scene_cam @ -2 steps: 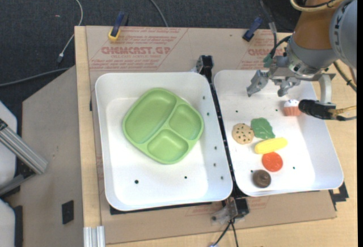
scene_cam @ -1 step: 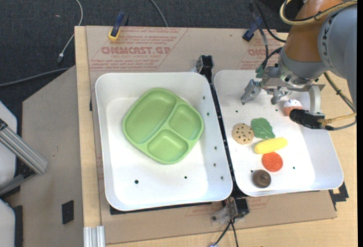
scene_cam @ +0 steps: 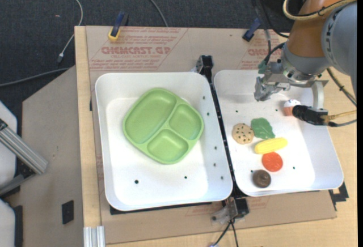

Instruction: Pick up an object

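Two white bins sit side by side on a cardboard-covered bench. Landmark: the cookie (scene_cam: 243, 133), lying near the left wall of the right bin (scene_cam: 326, 169).

Just right of the cookie: a green leafy piece (scene_cam: 262, 127), touching or nearly touching the yellow piece (scene_cam: 270, 145) below it. Below that, a red-orange round piece (scene_cam: 273, 162). Further down, right of and below the cookie, a brown round piece (scene_cam: 261, 178). All five lie close together in the right bin's middle and lower part.

Well left of the cookie, in the left bin (scene_cam: 116, 181): a green divided plate (scene_cam: 163, 125), three compartments, tilted diagonally.

Above and right of the cookie: the gripper (scene_cam: 265, 93), hanging over the right bin's upper part, apart from the toy cluster. Nothing visible between its fingers; whether they are spread or pressed together cannot be told from this angle.

Right of the gripper, a small red-and-white item (scene_cam: 291, 106) beside a black part.
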Available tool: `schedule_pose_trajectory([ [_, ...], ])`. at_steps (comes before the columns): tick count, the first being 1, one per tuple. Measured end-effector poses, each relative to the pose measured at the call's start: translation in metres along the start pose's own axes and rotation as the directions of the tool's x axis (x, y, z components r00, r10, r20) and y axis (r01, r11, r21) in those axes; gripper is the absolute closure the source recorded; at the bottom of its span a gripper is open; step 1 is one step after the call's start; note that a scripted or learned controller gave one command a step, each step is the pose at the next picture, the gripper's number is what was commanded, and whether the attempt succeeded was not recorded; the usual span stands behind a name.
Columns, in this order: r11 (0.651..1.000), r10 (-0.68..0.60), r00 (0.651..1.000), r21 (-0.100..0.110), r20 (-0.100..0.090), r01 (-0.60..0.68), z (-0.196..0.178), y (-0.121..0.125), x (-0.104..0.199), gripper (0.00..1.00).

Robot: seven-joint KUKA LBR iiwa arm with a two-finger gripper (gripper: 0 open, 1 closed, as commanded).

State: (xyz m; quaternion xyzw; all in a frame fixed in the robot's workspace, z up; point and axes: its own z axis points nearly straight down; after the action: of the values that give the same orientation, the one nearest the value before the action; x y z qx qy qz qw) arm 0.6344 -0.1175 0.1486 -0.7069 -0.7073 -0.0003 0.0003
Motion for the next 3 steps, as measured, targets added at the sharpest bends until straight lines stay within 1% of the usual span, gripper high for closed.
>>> schedule_pose_trajectory([
  [1,1.000,0.001,1.000,-0.007,0.002,-0.001,-0.046,-0.004,-0.002,1.00],
  [2,1.000,0.000,1.000,-0.007,0.003,0.000,-0.093,0.003,-0.005,1.00],
  [3,1.000,0.000,1.000,-0.006,0.002,0.000,-0.122,0.004,-0.005,1.00],
])
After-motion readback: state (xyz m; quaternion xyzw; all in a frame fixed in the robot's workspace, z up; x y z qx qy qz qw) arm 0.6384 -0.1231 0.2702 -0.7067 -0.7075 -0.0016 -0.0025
